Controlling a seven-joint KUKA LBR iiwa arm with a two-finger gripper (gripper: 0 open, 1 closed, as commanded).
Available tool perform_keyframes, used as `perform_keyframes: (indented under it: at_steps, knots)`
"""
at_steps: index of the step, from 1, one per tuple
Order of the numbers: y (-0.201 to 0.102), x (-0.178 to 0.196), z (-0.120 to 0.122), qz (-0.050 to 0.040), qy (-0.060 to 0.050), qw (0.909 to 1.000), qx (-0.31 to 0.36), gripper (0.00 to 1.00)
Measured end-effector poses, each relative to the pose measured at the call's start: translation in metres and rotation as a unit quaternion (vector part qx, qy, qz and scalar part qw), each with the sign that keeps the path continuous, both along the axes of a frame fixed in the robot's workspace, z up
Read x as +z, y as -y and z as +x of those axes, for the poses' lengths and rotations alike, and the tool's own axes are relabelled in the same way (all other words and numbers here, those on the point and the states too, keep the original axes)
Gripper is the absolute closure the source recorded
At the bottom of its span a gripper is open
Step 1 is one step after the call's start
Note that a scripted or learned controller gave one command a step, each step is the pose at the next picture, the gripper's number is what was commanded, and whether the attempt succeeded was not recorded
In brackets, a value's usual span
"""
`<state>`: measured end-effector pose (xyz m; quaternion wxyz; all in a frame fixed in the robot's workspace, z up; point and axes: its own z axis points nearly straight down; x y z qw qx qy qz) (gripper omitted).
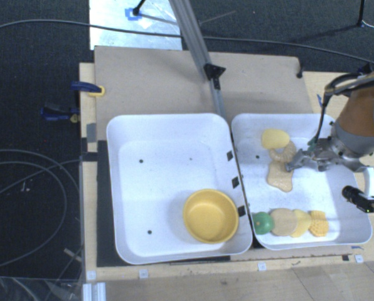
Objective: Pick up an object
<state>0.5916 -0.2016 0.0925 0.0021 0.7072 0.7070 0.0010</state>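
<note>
The right bin [345, 207] holds several toy food pieces. A yellow round piece [273, 138] lies at its back, with a small tan piece [287, 152] just below it and a flat beige piece [278, 178] in front of that. Along the front wall sit a green piece [263, 221], a beige round piece [282, 222], a yellow piece [302, 224] and a yellow waffle-like piece [319, 224]. My gripper [295, 163] reaches in from the right, low over the bin. Its tip is right beside the tan and beige pieces. Nothing visibly hangs from it.
The left bin [143, 125] holds a yellow bowl [210, 216] at its front right. A grey pole [193, 36] slants over the bench behind the bins. Blue clamps [86, 89] grip the bench's left edge. Cables lie on the dark floor to the left.
</note>
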Motion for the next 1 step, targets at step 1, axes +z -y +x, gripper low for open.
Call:
perform_keyframes:
  at_steps: [1]
  knots:
    - [-0.0004,0.0134,0.0025,-0.0002,0.004,1.0000,0.001,1.00]
